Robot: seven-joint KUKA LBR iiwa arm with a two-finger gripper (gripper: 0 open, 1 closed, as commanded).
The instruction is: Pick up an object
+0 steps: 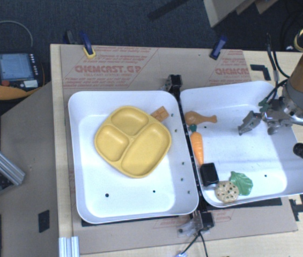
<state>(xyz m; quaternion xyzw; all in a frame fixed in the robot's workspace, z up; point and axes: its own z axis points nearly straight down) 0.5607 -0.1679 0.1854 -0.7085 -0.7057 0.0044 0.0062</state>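
One carrot left of hand

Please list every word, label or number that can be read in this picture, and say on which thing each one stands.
"CHEMCAST GP", red print on the brown protective sheet behind the left bin; it repeats, partly cut off, behind the right bin.
Handheld control pendant screen: too small to read.

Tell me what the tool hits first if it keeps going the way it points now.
The tool points toward the view's left and down, over bare floor of the right bin. It would likely meet that floor first; farther along lie the drumstick and carrot. Its height is unclear.
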